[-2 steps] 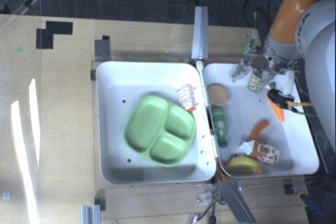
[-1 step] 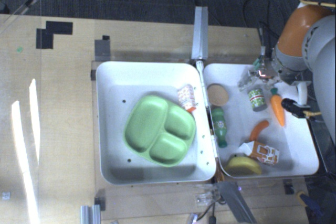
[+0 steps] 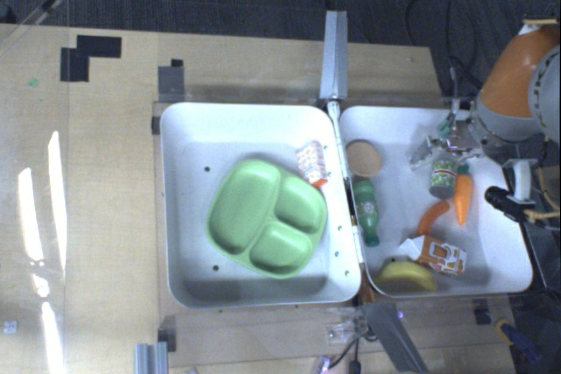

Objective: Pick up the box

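Arm: reaches in from the right, orange band over the right bin's far right corner.
Gripper: low over the far right part of the right bin; whether it is spread or closed, cannot tell.
Box: small orange-and-white carton, lying flat near the bin's near wall, well toward the camera from the gripper; nothing grips it.
Nearest the gripper: a small green-labelled jar, just on the camera side of it, touching or nearly so.
Between gripper and box: an orange carrot beside the jar, and a smaller orange piece slanting toward the box.
Crowding the box: a yellow banana against its left near edge.
Left of the gripper: a round tan disc, and a green bottle along the dividing wall.
Left bin: well apart from the gripper; holds a green sectioned plate and a small wrapped packet at the plate's far right edge.
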Robot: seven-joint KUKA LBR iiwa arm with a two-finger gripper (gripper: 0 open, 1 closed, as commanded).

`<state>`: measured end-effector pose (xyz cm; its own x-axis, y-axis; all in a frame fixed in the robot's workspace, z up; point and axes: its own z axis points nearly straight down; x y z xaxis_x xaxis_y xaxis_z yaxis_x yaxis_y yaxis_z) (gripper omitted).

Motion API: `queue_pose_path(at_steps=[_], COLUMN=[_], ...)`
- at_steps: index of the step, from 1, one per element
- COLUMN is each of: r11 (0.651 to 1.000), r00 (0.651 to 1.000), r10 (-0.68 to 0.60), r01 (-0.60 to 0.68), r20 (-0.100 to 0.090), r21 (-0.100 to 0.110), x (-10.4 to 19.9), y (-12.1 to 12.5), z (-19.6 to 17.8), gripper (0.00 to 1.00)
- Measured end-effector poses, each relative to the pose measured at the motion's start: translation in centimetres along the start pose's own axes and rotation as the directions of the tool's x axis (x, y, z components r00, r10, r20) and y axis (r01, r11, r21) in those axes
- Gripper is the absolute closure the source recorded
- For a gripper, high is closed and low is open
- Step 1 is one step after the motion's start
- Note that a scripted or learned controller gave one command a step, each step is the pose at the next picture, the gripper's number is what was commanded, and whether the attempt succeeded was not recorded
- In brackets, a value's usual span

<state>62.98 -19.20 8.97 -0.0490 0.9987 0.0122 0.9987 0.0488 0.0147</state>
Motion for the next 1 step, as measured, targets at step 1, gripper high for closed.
queue_pose_path(at_steps=[1], r11=[1.000], r00=[1.000], r10=[0.002], r01=[-0.002], r20=[0.014], r21=[-0.006], x=[-0.65], y=[0.03], z=[-1.30], gripper=[1.00])
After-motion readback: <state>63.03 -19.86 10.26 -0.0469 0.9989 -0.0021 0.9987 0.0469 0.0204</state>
